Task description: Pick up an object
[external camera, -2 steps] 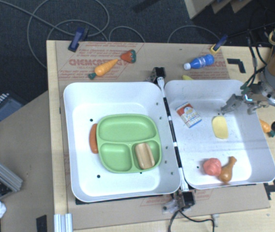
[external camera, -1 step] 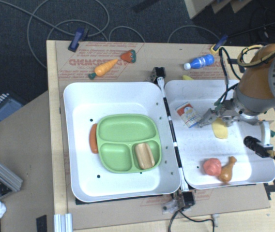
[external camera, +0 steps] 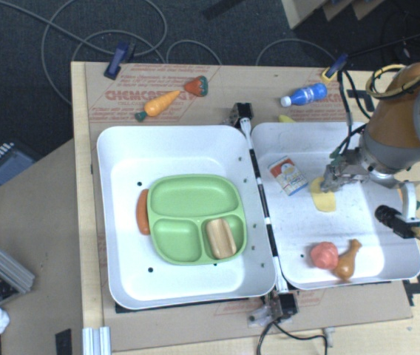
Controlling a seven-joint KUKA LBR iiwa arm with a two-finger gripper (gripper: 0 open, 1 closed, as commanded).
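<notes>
camera view: end effector (external camera: pixel 333 183) partly hides yellow piece (external camera: pixel 325 200).

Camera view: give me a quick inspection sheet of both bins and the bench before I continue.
Surface: two white bins, left bin, right bin, on a cardboard-topped bench.
Job's things: yellow block, small white carton, pink ball, tan drumstick toy.
Clutter: green divided plate with bread roll; red sausage; carrot, blue bottle.
Grippers: gripper above the yellow block.
Cables: loops on floor.
Surroundings: dark carpet.
</notes>
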